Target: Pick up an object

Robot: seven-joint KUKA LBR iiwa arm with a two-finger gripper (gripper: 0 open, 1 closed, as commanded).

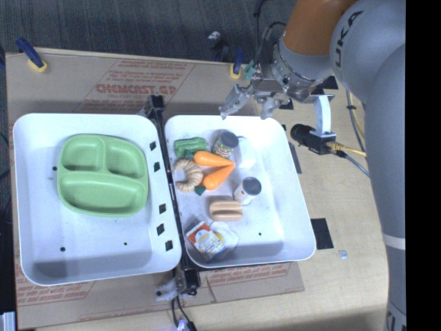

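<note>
White plastic bins sit side by side on the table [344, 205], which is covered with printed cardboard [138, 81] under them. The left bin [34, 254] holds a green divided plate [103, 174], lying toward that bin's far end. The right bin [293, 216] carries the small things: a green piece [189, 145] near its far left corner, a can [224, 144] just beside it, two carrots [215, 167] crossing each other near the middle, and a pale ring-shaped pastry [188, 175] by the left wall, touching the carrots. A small dark-topped cup [249, 187] stands right of the carrots, a hot dog bun [226, 209] lies just in front of it, and a clear packet with an orange label [207, 241] rests at the near left corner. The arm [358, 54] reaches in from the table's right side, its orange band [317, 12] showing above the wrist. The hand [250, 104] hangs above the far rim of the right bin, its fingers [232, 103] spread apart with nothing between them, clear of every item below. It seems to be raised off the bin, though the slanted view makes height hard to judge. A blue clamp [31, 54] sits at the table's far left corner.
</note>
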